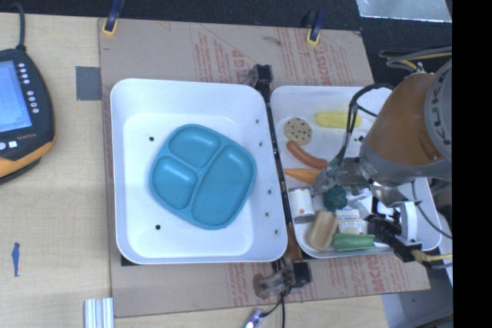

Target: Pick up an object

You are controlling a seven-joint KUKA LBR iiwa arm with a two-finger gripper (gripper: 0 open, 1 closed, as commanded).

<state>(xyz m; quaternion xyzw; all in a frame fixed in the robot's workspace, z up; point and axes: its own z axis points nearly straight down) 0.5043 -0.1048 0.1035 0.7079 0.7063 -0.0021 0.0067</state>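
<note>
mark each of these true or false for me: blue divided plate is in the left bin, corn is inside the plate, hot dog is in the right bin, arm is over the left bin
1. The blue divided plate lies in the left bin. True.
2. The corn lies inside the plate. False: it lies in the right bin, near its far edge.
3. The hot dog lies in the right bin. True.
4. The arm is over the left bin. False: it is over the right bin.

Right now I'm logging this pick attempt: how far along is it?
Done: the arm is over the right bin, gripper down among the toy food by the dark green piece. In hand: nothing visibly held. Left: grasp and lift; the blue plate sits in the left bin.
</note>
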